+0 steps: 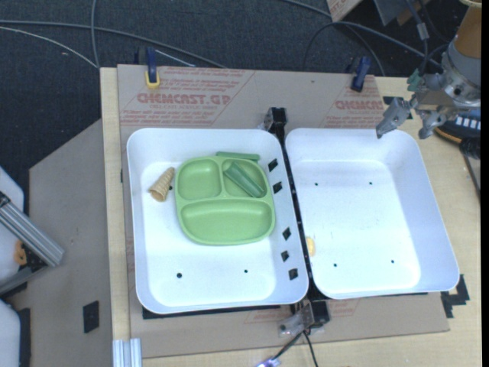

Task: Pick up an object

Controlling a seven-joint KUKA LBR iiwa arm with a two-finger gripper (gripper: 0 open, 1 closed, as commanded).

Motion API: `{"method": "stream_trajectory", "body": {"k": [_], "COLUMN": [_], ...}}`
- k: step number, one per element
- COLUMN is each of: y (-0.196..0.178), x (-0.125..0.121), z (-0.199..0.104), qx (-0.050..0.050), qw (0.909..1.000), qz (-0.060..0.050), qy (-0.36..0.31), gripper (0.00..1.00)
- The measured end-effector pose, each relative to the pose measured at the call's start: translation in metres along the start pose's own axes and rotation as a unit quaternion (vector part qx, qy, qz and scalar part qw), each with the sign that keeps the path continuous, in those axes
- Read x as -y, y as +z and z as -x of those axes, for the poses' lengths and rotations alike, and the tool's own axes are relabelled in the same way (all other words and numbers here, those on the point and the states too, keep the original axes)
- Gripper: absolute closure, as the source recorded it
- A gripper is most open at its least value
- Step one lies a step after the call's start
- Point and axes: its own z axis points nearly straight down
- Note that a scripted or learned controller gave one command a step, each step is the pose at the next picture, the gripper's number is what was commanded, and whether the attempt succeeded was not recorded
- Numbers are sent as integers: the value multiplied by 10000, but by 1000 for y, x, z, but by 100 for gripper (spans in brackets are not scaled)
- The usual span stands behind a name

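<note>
A green divided plate (225, 202) with a green piece (245, 179) in one compartment and a small cone (161, 183) beside it are seen in the left bin (153, 274), well apart from the jaws. The gripper (405, 121) is held spread and unladen above the far corner of the right bin (428, 228). The approach step is judged barely begun; a long traverse across and a descent are called for next.
</note>
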Motion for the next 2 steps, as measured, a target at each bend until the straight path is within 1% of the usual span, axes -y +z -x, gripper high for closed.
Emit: {"method": "stream_trajectory", "body": {"k": [1,2], "y": [-8,54], "x": [-2,-4], "z": [-1,3], "qx": [14,6], "qw": [10000,10000], "qz": [68,40], "qy": [-14,-13], "gripper": [0,0]}}
